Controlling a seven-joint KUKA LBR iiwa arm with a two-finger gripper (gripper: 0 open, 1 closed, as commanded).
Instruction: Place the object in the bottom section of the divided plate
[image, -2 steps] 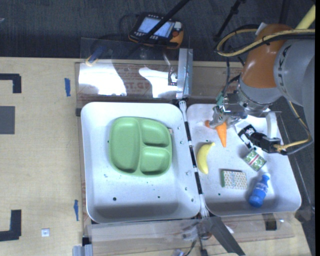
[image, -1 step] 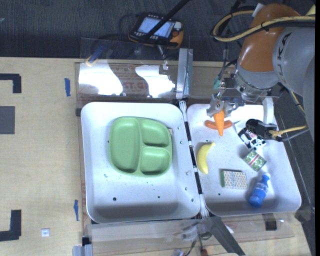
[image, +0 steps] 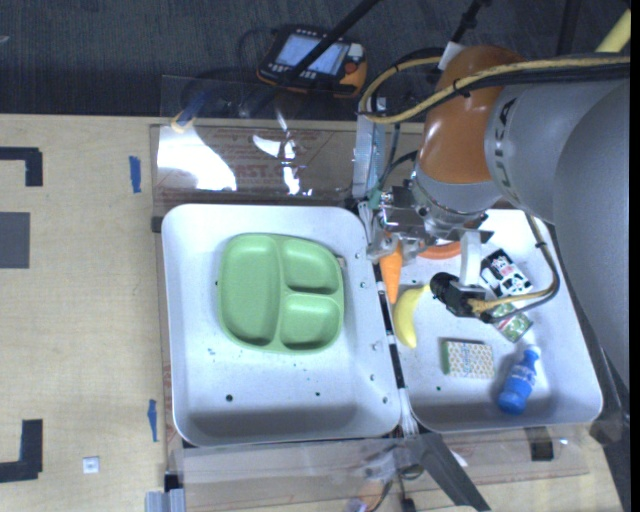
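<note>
Carrot (image: 391, 267), orange, lies in the right bin (image: 560, 400) hard against its left wall, touching the banana (image: 406, 314), directly beneath the descending-posed jaws (image: 393, 240), whose state I cannot tell; green divided plate (image: 281, 291) waits centred in the left bin (image: 190, 380).

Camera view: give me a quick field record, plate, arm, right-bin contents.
plate: green divided plate in the left bin, nothing in its sections
gripper: gripper low over the right bin, by the divider
near gripper: carrot, banana just below it
other items: blue bottle, patterned sponge, black-and-white toy
task state: not yet placed
</note>
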